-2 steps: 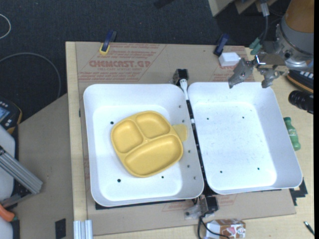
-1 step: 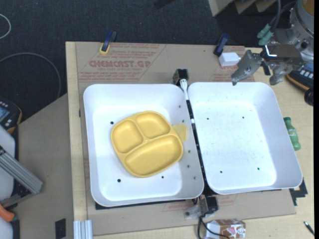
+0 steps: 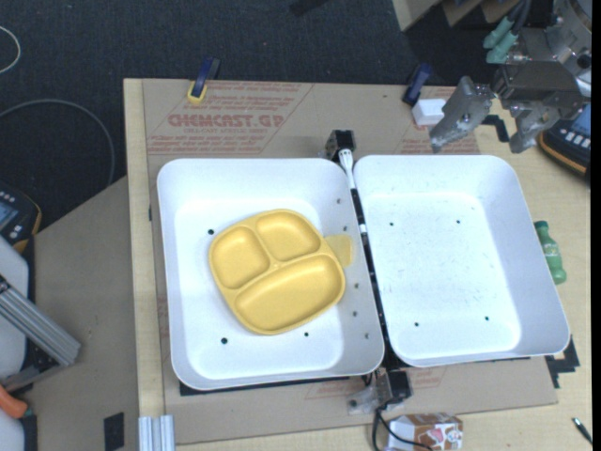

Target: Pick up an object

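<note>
Looking down on the bench, I find the one thing worth picking: a yellow plastic divided plate with three compartments [image 3: 275, 271], lying flat in the left-hand shallow white bin [image 3: 178, 252], a little toward that bin's inner wall. A small yellowish scrap [image 3: 339, 248] lies just beside the plate's right rim; I cannot tell what it is. The right-hand white bin [image 3: 535, 252] shows bare floor with a few dark specks.

My two-finger gripper [image 3: 484, 118] hangs up at the far right corner, above the cardboard beyond the right bin's back rim, well apart from the plate. Its fingers [image 3: 458, 116] stand spread, with nothing between them.

My worries, judged from here:
- The plate is broad, shallow and smooth. Coming straight down on its middle, I expect the fingers to meet a flat floor with nothing to close on.
- A rim or a divider ridge looks like the only purchase, and a thin rim may slip out, or the plate may tip and drop as it lifts.
- The plate's right edge sits near the bin's inner wall, so a finger going down there could strike the wall or the black clip [image 3: 340, 145] at the seam.
- The reach crosses the whole right bin; too low a path would catch its rim.
</note>
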{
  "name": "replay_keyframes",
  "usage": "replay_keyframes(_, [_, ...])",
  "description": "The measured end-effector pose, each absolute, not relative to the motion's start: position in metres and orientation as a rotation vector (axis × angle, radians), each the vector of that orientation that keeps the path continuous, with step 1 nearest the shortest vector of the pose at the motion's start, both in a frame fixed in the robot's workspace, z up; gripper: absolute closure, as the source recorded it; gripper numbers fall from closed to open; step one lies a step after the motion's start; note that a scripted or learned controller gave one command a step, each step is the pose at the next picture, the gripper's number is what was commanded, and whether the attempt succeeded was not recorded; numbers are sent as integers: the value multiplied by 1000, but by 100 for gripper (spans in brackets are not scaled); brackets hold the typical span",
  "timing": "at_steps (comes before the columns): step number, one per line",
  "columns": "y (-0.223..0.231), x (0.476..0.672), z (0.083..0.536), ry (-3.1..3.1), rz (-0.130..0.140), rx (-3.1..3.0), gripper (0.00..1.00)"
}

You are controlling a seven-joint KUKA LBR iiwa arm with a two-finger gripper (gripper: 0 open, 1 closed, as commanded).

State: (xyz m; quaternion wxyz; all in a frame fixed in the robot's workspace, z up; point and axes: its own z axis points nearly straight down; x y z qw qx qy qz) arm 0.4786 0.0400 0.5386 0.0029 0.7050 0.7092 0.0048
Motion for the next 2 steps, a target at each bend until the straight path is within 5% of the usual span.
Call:
replay_keyframes(1, [38, 480, 545, 2220, 7, 2217, 100])
replay_keyframes(2, [51, 478, 404, 2228, -20, 2229, 100])
